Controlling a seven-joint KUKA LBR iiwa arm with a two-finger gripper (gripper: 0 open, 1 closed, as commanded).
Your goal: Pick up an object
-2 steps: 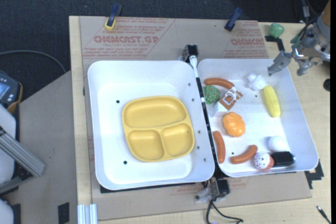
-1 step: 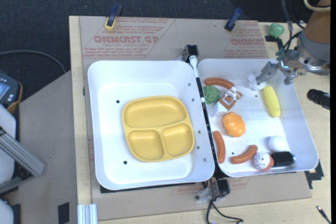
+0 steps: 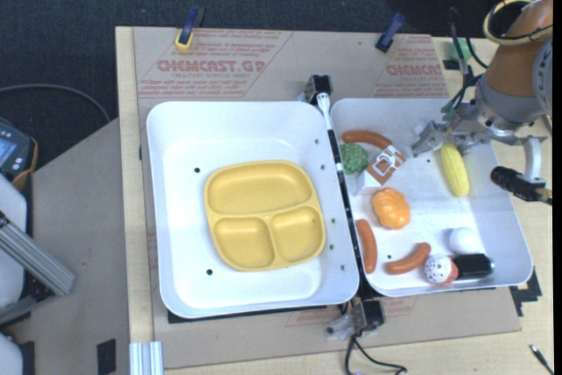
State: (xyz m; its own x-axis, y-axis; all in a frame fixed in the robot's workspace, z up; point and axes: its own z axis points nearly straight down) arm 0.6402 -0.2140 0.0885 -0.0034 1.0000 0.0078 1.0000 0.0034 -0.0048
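Note:
The right bin [image 3: 509, 215] holds several small items. A yellow corn cob [image 3: 454, 169] lies near its back right. Further left are a green broccoli piece [image 3: 354, 158], a brown-and-white square block [image 3: 386, 163] and a sausage [image 3: 366, 138]. An orange fruit [image 3: 391, 208] sits in the middle. Toward the front lie two more sausages [image 3: 366, 245] [image 3: 408, 259], a white egg [image 3: 461, 238], a speckled ball [image 3: 438, 270] and a black piece [image 3: 472, 265]. My gripper [image 3: 442, 137] hangs low over the bin's back, just above the far end of the corn cob, with nothing visibly in it.
The left bin [image 3: 176, 189] holds a yellow divided tray [image 3: 263, 213]. A black clip [image 3: 319, 89] sits at the back where the two bins meet. The arm's orange band [image 3: 527, 22] rises at the far right. Clamps [image 3: 186, 29] [image 3: 390, 32] hold the cardboard at the rear.

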